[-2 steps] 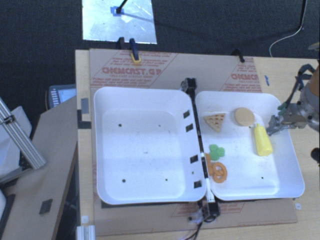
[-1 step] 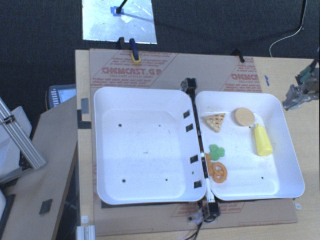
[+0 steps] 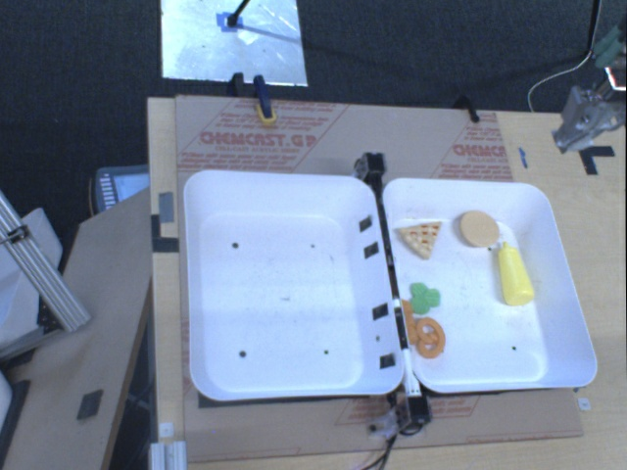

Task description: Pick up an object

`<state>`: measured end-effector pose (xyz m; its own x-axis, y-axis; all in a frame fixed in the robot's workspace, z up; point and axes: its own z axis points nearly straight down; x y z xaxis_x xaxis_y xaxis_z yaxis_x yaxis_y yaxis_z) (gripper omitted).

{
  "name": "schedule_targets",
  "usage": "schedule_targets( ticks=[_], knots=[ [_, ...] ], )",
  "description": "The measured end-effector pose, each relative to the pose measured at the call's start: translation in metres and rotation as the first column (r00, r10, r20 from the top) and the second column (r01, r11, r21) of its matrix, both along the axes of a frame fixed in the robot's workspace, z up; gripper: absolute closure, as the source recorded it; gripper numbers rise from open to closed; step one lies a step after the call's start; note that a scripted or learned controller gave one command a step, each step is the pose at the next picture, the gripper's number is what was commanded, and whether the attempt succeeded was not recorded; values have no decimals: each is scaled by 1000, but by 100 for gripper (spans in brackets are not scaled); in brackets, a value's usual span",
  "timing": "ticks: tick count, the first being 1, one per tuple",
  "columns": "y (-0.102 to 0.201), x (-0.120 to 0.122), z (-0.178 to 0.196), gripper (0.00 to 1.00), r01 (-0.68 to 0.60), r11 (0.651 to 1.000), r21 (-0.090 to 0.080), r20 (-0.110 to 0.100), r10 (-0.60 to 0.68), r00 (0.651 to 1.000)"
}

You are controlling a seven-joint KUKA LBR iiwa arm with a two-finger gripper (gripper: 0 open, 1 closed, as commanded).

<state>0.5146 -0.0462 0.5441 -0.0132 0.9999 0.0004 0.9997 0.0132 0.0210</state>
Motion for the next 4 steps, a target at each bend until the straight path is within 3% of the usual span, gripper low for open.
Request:
schedule_targets(
  ticks=[1,2,3,4],
  knots=[
    [77,-30,-182,100,3,1000,1,-36,-3,999],
    [102,-26,-18,100,6,1000,3,1,-6,1000],
    [156,-29,-152,100,4,1000,-2,-32,-4,999],
    [165,-28,-33,100,7,1000,4,-6,-7,1000]
  ],
)
